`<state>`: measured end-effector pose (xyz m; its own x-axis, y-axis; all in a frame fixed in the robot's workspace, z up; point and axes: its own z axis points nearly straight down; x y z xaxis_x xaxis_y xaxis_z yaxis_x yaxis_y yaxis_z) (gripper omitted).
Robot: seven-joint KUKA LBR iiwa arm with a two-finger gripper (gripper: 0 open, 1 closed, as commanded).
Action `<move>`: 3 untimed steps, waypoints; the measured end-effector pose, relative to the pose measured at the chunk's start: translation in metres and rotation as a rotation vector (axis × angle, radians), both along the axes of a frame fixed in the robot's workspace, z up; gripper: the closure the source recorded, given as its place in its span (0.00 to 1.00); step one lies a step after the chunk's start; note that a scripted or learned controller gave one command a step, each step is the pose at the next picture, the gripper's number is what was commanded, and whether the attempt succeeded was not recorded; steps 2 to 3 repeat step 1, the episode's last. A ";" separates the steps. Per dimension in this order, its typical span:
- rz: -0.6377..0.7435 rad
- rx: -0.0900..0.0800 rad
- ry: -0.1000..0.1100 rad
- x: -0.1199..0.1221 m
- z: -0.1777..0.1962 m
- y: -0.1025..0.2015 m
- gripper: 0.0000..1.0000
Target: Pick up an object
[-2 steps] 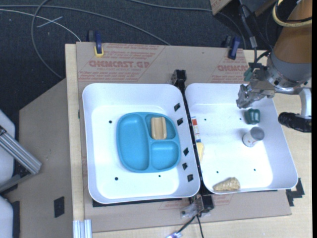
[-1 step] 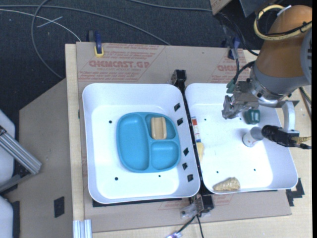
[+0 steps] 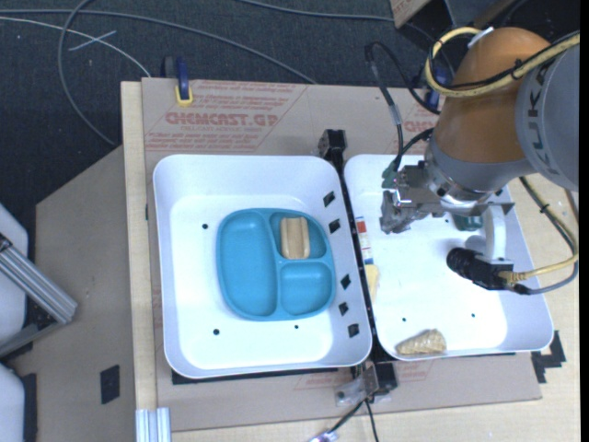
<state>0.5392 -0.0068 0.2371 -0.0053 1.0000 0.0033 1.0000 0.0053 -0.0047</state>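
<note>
Over the right white plastic bin [image 3: 515, 325] hangs the grey metal gripper [image 3: 398, 217], pointing down near the bin's far left side, and I cannot tell how it is set. Near that bin's front edge lies a small tan crumbly lump [image 3: 421, 343], well apart from the gripper. Inside the left white bin [image 3: 184, 274] sits a blue tray with three parts [image 3: 248, 274], and a tan block [image 3: 294, 238] lies in its far right part.
</note>
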 end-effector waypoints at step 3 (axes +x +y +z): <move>0.001 0.000 -0.001 -0.017 0.001 0.060 1.00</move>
